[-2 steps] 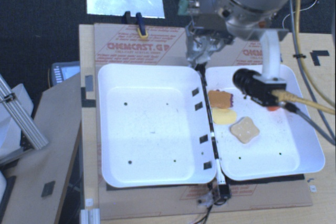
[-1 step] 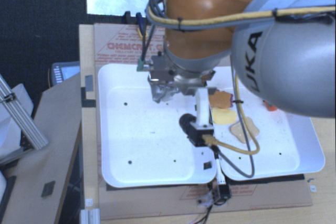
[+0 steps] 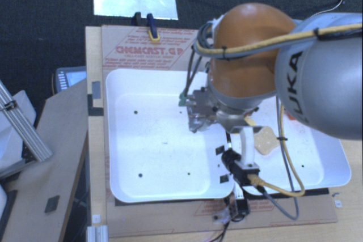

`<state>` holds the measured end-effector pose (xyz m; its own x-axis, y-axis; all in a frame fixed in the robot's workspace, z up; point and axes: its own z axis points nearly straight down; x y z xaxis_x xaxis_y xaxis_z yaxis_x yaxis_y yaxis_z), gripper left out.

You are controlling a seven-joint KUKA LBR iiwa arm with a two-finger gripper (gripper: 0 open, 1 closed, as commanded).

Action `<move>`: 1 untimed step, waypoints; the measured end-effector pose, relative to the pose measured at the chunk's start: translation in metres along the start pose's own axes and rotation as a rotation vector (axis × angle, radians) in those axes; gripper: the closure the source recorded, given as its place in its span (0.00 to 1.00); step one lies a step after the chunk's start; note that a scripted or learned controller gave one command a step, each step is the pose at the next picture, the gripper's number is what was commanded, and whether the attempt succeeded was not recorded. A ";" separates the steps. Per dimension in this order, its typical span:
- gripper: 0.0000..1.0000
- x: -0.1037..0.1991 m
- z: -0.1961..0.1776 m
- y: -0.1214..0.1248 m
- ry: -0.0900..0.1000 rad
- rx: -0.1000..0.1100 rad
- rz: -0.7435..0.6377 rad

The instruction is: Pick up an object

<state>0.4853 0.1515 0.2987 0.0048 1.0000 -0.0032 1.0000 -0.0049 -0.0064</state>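
Note:
The grey arm with its orange band (image 3: 249,48) reaches in from the right and hangs over the seam between the two white bins. Its gripper (image 3: 196,113) points down over the right part of the left bin (image 3: 147,139), with nothing seen in it. A pale tan, flat object (image 3: 265,140) lies in the right bin (image 3: 323,167), just right of the wrist and partly hidden by it. A small reddish piece (image 3: 289,116) peeks out from under the arm further back in that bin.
A cardboard sheet (image 3: 147,51) lies under the bins, with a yellow and black clamp (image 3: 152,28) at its far edge. Yellow and black cables (image 3: 272,190) hang from the wrist over the bins' front edge. A wooden side table (image 3: 51,150) stands at the left.

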 end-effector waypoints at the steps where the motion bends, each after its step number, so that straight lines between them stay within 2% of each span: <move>1: 1.00 0.088 -0.009 0.082 0.007 -0.015 -0.014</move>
<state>0.5680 0.2392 0.3074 -0.0093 0.9999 0.0039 0.9999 0.0093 0.0084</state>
